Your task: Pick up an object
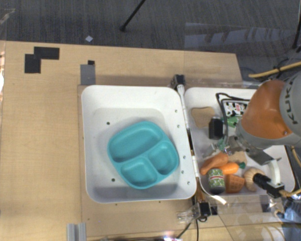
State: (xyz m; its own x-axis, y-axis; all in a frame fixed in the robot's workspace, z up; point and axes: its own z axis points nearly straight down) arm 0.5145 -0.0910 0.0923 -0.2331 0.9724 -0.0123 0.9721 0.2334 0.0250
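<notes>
Wooden bench (40, 149) on grey carpet (140, 9) bears two white bins: left bin (90, 134) holds a teal plate (143, 154); arm (271, 114) covers right bin (200, 97). Grip unclear.

In the right bin (204, 134) a cluster of small objects lies near the front wall; an orange carrot-like piece (216, 162) lies tilted; just below it a green-and-red can (215, 179); beside that a brown cone-shaped piece (234, 184); a tan round piece (251, 174) further right
</notes>
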